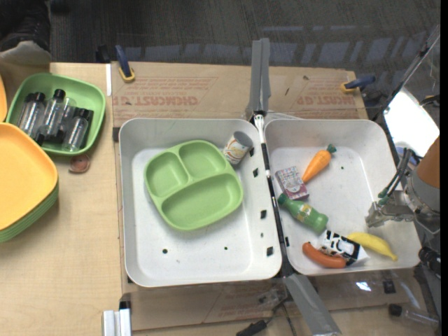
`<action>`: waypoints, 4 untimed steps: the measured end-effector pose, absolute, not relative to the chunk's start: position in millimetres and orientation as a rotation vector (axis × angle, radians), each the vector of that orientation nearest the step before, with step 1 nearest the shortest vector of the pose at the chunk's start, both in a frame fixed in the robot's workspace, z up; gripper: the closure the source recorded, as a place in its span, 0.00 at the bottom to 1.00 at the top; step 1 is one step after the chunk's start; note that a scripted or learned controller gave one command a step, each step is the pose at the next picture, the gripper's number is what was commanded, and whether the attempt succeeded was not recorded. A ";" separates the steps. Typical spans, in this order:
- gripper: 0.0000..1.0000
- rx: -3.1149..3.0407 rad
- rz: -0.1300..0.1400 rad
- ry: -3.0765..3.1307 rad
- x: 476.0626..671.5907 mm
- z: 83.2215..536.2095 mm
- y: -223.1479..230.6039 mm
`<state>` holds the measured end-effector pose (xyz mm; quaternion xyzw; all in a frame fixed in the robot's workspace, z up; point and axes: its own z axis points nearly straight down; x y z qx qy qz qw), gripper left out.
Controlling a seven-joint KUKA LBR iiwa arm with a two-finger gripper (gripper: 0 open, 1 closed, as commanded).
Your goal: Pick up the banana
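One yellow banana low in the right bin, touching a black-and-white toy by one red sausage, one green bottle and one carrot farther off, gripper just above, fingers open, holding nothing.
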<state>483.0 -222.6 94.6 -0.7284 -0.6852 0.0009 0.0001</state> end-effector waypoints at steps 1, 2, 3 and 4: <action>1.00 -1.955 0.002 -2.456 476.9 90.6 -144.9; 1.00 -2.507 0.004 -1.892 476.6 90.8 -222.4; 1.00 -2.546 0.004 -1.835 476.6 90.7 -137.9; 0.00 -2.546 0.004 -1.835 476.6 90.7 -138.0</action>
